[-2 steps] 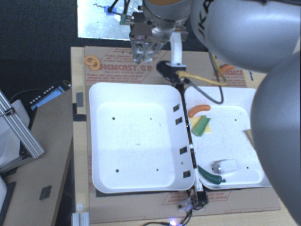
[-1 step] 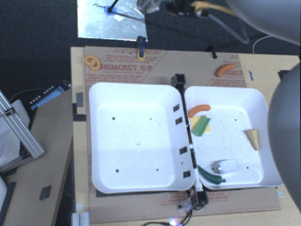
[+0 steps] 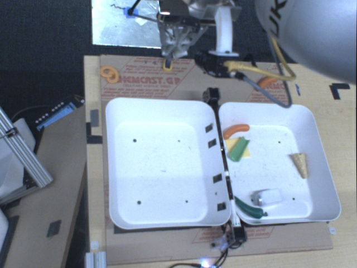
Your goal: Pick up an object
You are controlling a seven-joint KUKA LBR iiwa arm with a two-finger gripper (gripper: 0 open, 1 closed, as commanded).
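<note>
Up at the top of your view, the gripper [image 3: 176,48] hangs over the brown board [image 3: 150,77] behind the bins, well clear of both. Its two fingers converge to a near-closed tip, and you can see nothing between them. Just below the tip a small yellow piece [image 3: 167,65] sits on the board, though you cannot tell whether they touch. An orange ring [image 3: 109,73] lies on the board off to the left.

The left bin [image 3: 162,161] shows you bare white floor. Everything to pick is in the right bin [image 3: 279,161]. Near its back left corner lies an orange sausage [image 3: 236,130], long axis roughly left to right, slightly curved. Just in front of it a green strip [image 3: 239,149] rests on a yellow piece [image 3: 231,146], its long axis running diagonally from front-left to back-right. By the right wall a tan cone [image 3: 300,164] lies with its long axis front to back, the narrow end toward the front. At the front, a clear-white cylinder [image 3: 266,197] lies left to right, and a dark green curved thing [image 3: 249,207] sits at the front left corner, running diagonally beside it.
</note>
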